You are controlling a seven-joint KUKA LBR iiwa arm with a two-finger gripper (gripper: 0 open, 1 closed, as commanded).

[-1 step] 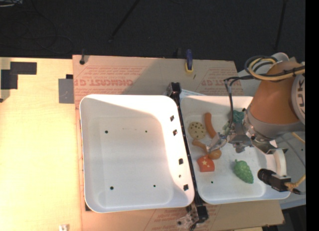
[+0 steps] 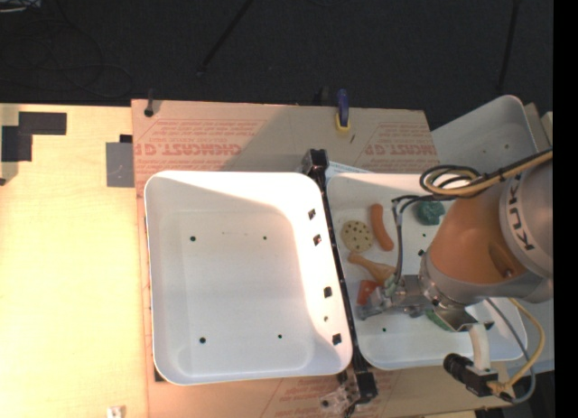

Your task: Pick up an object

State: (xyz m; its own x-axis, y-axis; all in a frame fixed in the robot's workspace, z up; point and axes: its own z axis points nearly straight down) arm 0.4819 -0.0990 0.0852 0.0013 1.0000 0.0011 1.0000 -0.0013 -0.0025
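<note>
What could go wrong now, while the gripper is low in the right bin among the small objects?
The gripper sits beside a red piece and an orange piece lying close together, so it may nudge both and grasp neither. It is also near the bin's left wall, which could block it.

The left bin point(image 2: 235, 272) lies wide open, its whole floor free to reach. The right bin point(image 2: 397, 353) is crowded: a sausage point(image 2: 382, 227), a dotted disc point(image 2: 358, 235), a teal lump point(image 2: 430, 212) and an orange piece point(image 2: 372, 267) cluster together, and the arm point(image 2: 479, 245) hangs over its right half, blocking entry there.
</note>
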